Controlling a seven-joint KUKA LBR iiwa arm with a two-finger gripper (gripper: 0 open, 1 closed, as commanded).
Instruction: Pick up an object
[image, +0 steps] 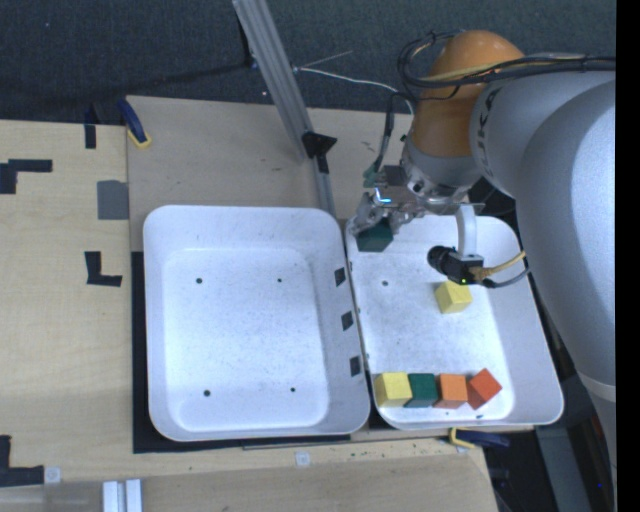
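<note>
The arm (560, 150) hides the right bin's (520, 400) far corner.

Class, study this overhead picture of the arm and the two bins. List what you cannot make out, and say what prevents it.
1. The gripper: too small and blurred to make out how it sits against the dark green block.
2. The right bin: its far right corner is hidden behind the grey arm.
3. The dark green block: its upper part is covered by the gripper, so its full shape is unclear.
</note>
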